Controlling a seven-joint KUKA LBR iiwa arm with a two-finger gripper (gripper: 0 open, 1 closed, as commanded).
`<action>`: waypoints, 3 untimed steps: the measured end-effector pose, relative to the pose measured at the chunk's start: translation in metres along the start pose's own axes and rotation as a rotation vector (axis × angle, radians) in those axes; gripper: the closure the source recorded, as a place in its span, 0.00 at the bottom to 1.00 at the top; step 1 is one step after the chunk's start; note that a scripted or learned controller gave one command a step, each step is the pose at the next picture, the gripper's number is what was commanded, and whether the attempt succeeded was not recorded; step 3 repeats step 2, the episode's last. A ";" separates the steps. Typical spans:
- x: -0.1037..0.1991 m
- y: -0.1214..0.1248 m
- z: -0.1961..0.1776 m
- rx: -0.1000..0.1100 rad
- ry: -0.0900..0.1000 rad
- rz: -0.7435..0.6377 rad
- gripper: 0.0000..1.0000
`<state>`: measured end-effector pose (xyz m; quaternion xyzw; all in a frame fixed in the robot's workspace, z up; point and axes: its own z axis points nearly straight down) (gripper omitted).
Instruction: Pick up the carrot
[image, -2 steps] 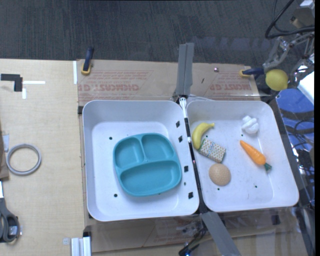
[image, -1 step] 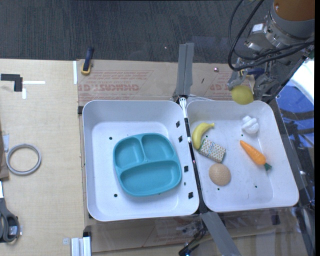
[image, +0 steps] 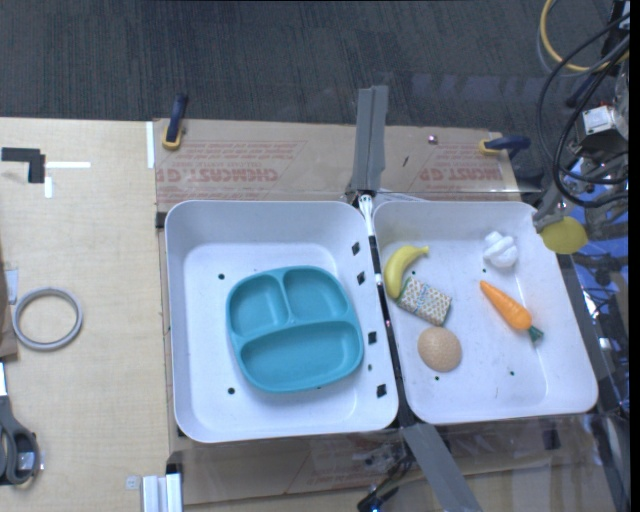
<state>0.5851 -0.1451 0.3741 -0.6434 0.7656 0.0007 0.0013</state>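
**Carrot lies in the right bin, arm off at the edge**

The carrot (image: 506, 305) rests flat on the floor of the right bin (image: 560, 395), toward its right side, orange body slanting down to the right with the green stub at the lower end. Nothing touches it. Just above it, near the bin's upper right corner, sits a small white lump (image: 500, 250). To its left, well apart, a yellow banana (image: 401, 268) curves beside the centre wall, with a speckled rectangular block (image: 425, 300) just below it, touching or nearly so. A round tan ball (image: 439, 349) lies below the block.

The left bin (image: 190, 400) holds a blue divided plate (image: 295, 328) with three compartments, set roughly in the middle.

At the far right, beyond the bin's rim, there is a tangle of cables and grey hardware with a yellow round piece (image: 564, 236) by it; I cannot tell the tool apart there, nor how wide it stands.

On the desk (image: 80, 230) to the left lies a grey ring (image: 45, 318).
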 end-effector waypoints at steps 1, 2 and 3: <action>-0.037 0.043 0.144 -0.002 0.000 -0.153 1.00; 0.034 0.006 0.025 0.002 0.000 -0.045 1.00; 0.034 0.006 0.025 0.002 0.000 -0.045 1.00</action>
